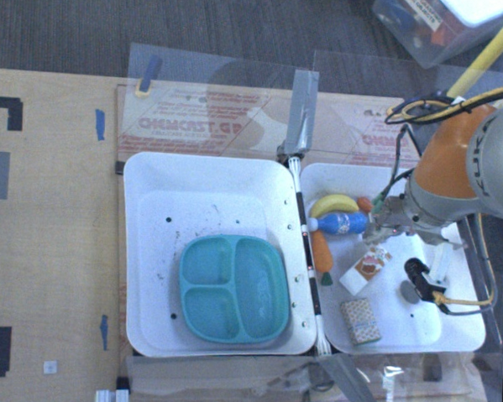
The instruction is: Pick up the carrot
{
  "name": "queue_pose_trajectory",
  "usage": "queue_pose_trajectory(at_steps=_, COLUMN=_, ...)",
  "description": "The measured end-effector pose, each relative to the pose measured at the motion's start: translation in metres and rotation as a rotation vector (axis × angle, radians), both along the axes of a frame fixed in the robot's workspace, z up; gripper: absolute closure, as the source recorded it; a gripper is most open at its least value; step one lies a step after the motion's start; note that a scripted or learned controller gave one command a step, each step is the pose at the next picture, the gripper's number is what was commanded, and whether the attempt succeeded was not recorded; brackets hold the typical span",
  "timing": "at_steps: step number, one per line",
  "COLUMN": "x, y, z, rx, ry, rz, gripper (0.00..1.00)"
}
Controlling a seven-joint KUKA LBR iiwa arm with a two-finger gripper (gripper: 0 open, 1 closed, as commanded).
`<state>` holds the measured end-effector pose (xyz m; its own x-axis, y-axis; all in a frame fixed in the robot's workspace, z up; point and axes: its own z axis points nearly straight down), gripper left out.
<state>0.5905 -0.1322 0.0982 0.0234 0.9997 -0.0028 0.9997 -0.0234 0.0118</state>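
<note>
Lying in the right bin, crowded along its left wall: a yellow banana at the top, a blue bottle just below it, then the carrot. Sitting nearby toward the middle, a small white carton, and below it a patterned box. Resting in the left bin, a teal divided plate. Hovering at the right end of the blue bottle, above the carton, the hand; cannot tell whether spread or pressed together, nothing seen pinched. Showing as a short orange taper with a dark green tip pointing down, lying lengthwise against the bin's left wall, touching the bottle at its upper end.
</note>
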Motion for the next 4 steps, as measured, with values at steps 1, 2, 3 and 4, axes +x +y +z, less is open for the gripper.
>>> queue_pose_trajectory(at_steps=1, x=0.003, y=0.000, z=0.015, rx=0.005, ry=0.012, rz=-0.642, gripper=1.00)
queue_pose_trajectory(at_steps=2, x=-0.057, y=-0.068, z=0.002, rx=0.006, ry=0.017, rz=-0.139, gripper=1.00)
queue_pose_trajectory(at_steps=3, x=-0.111, y=0.001, z=0.038, rx=0.006, ry=0.017, rz=-0.180, gripper=1.00)
queue_pose_trajectory(at_steps=4, x=-0.111, y=-0.001, z=0.047, rx=0.004, ry=0.017, rz=-0.183, gripper=1.00)
